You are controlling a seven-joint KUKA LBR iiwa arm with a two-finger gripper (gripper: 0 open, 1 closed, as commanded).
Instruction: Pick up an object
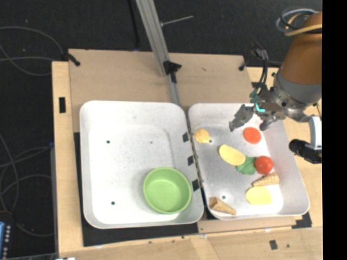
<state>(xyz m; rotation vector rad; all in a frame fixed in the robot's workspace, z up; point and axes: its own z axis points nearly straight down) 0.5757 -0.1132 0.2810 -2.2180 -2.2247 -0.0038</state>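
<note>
Green bowl (167, 190) alone leftward; toy foods crowded beneath hand (251, 121).

I work in a robotics lab: my bench (108, 80) is bare plywood on dark carpet (54, 15), loose cables (21, 47) trail across the floor, an aluminium camera mast (154, 34) rises behind two white bins (97, 123).

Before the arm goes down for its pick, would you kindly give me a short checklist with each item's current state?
1. Gripper over the right bin: ok.
2. Fingers spread: ok, open.
3. Nothing between the fingers: ok.
4. Orange-red round piece just below the gripper, apart from the yellow oval piece: ok.
5. Gripper centred on it: cannot tell.
6. Green bowl in the left bin, out of the way: ok.
</note>
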